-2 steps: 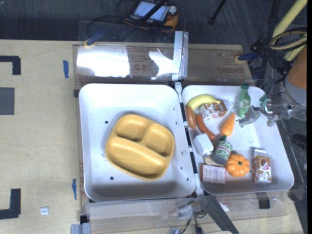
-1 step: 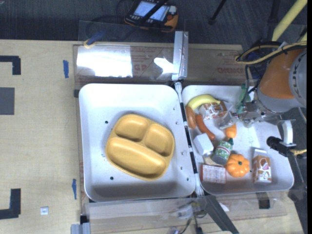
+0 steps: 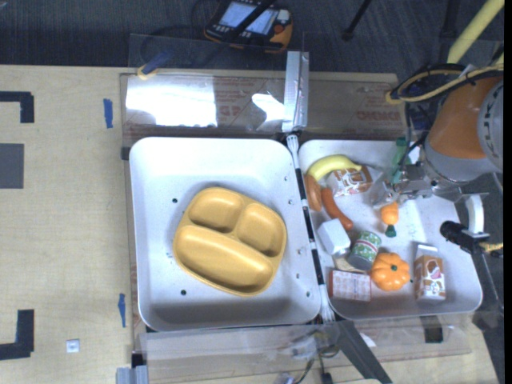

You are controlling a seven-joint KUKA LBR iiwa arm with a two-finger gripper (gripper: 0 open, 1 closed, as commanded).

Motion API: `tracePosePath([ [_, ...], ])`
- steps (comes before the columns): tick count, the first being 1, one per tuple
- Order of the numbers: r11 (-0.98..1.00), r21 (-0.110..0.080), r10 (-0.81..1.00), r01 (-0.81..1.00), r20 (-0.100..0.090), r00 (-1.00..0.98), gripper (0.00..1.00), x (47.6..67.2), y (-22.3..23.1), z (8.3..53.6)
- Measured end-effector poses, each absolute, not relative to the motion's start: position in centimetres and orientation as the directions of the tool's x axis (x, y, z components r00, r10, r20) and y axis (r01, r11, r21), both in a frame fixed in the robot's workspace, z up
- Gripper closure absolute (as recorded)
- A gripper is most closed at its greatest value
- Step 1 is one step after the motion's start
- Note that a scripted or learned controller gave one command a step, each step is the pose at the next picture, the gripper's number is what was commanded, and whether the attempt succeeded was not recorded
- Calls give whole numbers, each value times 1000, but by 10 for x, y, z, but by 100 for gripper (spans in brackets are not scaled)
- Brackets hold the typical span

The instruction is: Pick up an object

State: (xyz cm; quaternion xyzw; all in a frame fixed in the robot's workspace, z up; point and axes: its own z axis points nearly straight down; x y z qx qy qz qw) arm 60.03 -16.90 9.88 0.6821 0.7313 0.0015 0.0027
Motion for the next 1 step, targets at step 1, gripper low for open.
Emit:
tracePosePath([
  [1,36,2,999,999,-2,-36,100,637,-146,206],
])
